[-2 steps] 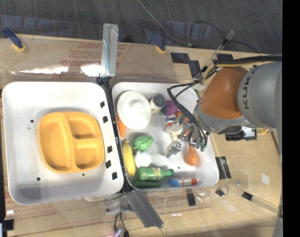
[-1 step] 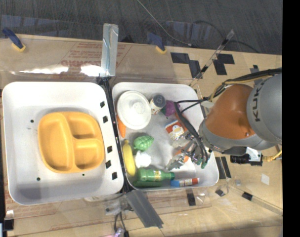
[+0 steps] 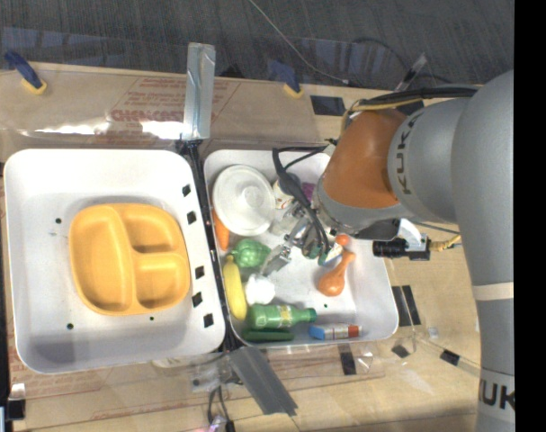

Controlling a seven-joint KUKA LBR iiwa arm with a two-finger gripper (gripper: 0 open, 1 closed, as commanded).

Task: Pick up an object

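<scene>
You have one glossy green plastic bottle (image 3: 277,319) at six o'clock in the right white bin (image 3: 377,288), one yellow divided tray (image 3: 129,257) left. The metal two-finger gripper (image 3: 295,237) hangs mid-bin; its spread is unreadable.

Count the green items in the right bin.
2: a green bottle lying along the near wall, and a round green item beside the yellow banana, left of the gripper. The arm may hide more.
</scene>
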